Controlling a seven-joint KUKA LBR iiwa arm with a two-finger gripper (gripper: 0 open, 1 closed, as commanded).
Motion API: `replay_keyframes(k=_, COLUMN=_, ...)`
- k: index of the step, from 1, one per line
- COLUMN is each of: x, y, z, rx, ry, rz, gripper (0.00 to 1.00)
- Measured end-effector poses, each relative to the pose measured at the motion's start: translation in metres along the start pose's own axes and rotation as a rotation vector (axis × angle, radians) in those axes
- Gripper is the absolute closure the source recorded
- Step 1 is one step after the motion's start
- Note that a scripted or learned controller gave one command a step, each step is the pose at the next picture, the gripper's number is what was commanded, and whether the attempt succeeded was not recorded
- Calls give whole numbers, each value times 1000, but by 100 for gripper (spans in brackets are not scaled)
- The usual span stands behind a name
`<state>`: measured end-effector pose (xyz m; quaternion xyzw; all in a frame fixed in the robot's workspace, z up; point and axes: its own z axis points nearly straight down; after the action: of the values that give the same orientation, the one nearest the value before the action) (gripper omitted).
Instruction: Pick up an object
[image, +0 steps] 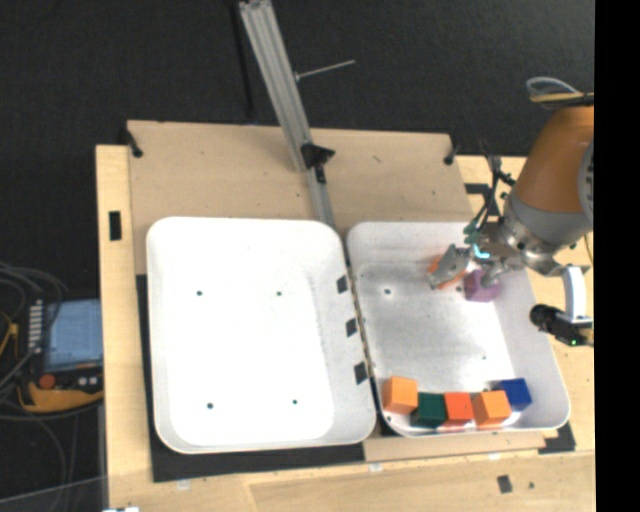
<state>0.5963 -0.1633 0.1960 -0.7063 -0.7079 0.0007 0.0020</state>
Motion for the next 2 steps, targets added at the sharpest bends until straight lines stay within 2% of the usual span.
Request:
replay_keyframes(k=1, x=0, y=1, z=-3, rx=-5, ry=-1, rz=-1, gripper=0)
replay_keyframes(k=2, x=8, y=-2, z=48, rx=1, ry=-3, rz=0, gripper=0)
